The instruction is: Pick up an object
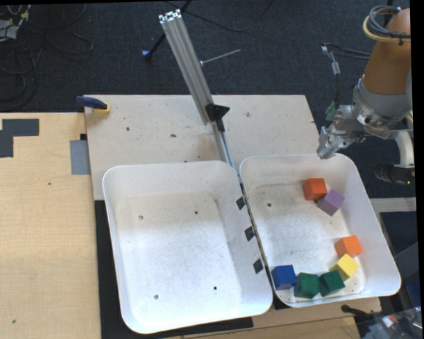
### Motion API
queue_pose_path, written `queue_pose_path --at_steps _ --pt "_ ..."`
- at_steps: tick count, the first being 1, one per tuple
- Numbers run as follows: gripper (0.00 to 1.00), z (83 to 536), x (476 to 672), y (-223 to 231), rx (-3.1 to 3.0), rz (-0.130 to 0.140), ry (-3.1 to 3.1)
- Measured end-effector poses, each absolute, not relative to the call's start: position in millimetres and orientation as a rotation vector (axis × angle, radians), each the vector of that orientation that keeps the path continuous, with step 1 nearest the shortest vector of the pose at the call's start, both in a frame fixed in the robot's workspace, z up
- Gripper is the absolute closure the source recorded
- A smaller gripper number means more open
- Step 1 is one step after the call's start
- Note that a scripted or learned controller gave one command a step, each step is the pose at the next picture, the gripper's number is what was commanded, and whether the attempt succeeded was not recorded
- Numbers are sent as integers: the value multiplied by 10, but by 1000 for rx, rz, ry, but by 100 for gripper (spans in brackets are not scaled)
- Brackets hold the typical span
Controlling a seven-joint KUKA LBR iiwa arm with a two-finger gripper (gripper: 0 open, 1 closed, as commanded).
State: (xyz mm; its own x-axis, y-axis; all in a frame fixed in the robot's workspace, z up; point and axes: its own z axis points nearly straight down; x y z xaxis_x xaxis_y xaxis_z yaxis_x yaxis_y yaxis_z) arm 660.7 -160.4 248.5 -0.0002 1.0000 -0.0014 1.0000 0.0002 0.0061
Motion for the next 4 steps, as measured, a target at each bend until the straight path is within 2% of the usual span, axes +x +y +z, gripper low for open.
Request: queue_pose_path --at_steps 1,3,4 --pt "100 2728 6611 -1615 2217 2 2223" --pt "100 2403 6333 -560 2221 -4 2230" --pt "100 2374 6100 -119 2221 -4 2230"
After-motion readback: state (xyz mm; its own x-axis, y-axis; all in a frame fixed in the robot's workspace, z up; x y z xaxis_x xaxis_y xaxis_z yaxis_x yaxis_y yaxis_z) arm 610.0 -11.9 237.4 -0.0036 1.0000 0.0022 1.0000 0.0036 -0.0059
